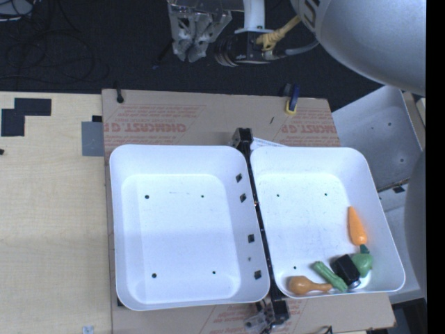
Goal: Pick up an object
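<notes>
Several small objects lie in the near right corner of the right bin (306, 156): an orange carrot-shaped piece (357, 226), a black block (345, 270), a green piece (363, 261) beside it, a green stick (328, 275) and an orange pear-shaped piece (304, 284). My gripper (198, 42) hangs high over the dark area behind the bins, far from these objects. It looks open, with nothing between its fingers.
The left bin (122, 186) sits beside the right one, joined by a black divider (252, 214). Both rest on a cardboard sheet (181, 120). The grey arm body (368, 26) fills the top right. Cables lie on the dark floor at the back.
</notes>
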Available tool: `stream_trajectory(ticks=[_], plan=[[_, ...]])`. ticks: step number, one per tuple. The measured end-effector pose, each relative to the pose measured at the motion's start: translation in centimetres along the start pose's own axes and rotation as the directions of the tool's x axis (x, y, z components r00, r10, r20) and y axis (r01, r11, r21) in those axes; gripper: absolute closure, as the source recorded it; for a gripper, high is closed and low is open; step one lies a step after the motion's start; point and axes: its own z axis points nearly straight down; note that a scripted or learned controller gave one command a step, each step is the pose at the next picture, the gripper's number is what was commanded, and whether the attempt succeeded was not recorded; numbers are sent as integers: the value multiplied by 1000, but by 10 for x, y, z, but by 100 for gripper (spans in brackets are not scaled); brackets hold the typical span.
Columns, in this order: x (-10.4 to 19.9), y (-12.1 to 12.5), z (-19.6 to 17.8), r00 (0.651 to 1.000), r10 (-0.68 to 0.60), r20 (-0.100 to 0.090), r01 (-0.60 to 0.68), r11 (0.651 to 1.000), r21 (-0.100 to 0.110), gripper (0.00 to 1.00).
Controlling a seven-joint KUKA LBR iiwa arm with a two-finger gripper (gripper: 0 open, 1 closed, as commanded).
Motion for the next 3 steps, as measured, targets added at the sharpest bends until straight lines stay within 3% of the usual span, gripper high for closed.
stream_trajectory(ticks=[3], plan=[[-3, 0, 0, 1000, 3, 0, -3, 1000, 1, 100]])
